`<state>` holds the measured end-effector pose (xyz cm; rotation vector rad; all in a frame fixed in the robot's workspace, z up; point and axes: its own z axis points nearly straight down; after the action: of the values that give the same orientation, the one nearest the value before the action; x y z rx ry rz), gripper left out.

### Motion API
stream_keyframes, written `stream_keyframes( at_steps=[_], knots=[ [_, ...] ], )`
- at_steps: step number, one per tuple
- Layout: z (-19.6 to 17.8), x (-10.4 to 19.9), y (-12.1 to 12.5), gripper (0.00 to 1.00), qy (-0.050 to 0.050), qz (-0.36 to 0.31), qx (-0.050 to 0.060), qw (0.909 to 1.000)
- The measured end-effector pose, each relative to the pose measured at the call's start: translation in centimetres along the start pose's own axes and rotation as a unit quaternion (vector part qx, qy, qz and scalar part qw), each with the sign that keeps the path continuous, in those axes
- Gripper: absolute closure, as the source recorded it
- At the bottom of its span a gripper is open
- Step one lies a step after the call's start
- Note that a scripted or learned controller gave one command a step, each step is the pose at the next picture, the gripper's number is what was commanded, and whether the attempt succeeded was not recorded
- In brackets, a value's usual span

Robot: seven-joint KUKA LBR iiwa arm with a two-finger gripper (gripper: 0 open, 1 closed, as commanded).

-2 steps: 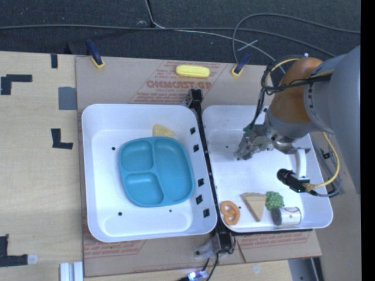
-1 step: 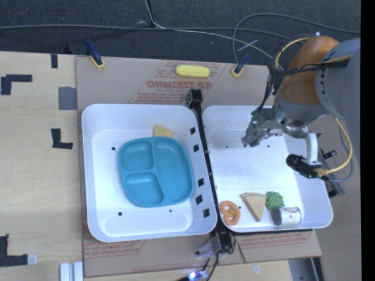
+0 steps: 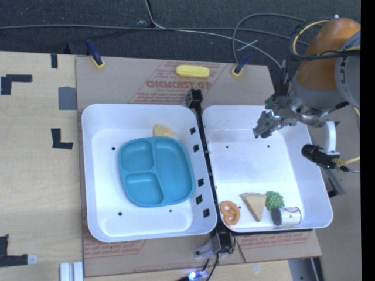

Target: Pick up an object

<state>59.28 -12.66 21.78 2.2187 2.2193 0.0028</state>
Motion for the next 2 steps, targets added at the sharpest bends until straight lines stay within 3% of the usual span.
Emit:
stream_keyframes(
  at_steps=[1, 2],
  knots=[
    [-4.4, 0.0, 0.6, 1.00, 0.000, 0.000, 0.000, 1.0000],
    [-4.5, 4.9, 0.8, 1.00, 0.001, -0.003, 0.002, 1.0000]
  ],
)
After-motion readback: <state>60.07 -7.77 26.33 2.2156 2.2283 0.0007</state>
